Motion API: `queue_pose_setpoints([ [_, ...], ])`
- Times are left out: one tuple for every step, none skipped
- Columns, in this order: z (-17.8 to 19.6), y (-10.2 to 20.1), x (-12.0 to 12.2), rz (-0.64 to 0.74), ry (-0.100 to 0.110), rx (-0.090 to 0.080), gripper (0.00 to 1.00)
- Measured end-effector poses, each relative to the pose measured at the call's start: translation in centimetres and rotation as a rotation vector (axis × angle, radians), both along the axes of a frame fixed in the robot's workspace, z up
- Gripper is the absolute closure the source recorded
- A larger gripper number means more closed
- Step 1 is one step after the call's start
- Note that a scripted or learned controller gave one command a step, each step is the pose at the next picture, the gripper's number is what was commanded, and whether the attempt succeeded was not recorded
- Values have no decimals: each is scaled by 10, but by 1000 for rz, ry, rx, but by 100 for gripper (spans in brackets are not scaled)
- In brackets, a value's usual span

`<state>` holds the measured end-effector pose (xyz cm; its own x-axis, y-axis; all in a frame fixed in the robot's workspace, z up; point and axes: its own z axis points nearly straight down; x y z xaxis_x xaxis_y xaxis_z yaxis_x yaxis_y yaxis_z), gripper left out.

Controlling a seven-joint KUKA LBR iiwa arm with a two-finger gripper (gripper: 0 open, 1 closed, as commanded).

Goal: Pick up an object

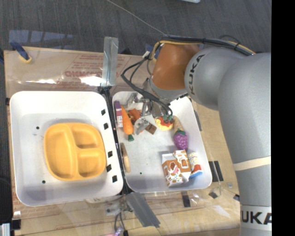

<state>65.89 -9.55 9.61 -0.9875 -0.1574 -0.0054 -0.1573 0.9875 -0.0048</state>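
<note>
Stock on my bench, task goods left out:

1. Brown bench top, under a clear plastic sheet.
2. White bin, shallow, at 9 o'clock of the view.
3. Yellow divided plate, three compartments, lying flat at the middle of that bin.
4. Second white bin, touching the first at its 3 o'clock side.
5. Grey tape strip, at 12 o'clock of the seam between the bins.
6. Dark grey carpet, beyond the bench at 12 o'clock.
</note>
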Motion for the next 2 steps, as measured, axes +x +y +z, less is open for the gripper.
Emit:
queue_pose_setpoints([
  [1,-8,-79,-256,-6,5,0],
  [14,-74,-133,-106,5,4,0],
])
